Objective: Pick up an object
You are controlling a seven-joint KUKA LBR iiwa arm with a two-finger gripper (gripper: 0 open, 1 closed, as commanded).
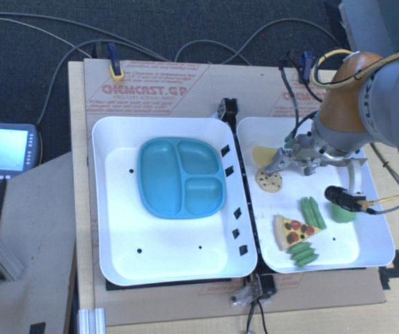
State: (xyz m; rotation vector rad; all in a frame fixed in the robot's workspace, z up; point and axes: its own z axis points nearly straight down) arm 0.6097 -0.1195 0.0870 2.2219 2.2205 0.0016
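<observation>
In the right bin [373,252] lie several toy foods: a yellow piece [262,156], a round cookie [269,181], a pizza slice [292,231], green beans [313,212], a green pod [303,255] and a green lump [343,212] under a black part. My gripper [279,165] is low in this bin's upper left, reaching in from the right. Its tip sits just right of the yellow piece and just above the cookie. No object is visibly lifted.
The left bin [115,249] holds a blue divided plate [182,177]. A black divider [235,179] with clips runs between the bins. Cables hang around the arm's wrist [338,127] and trail over the right bin's far side.
</observation>
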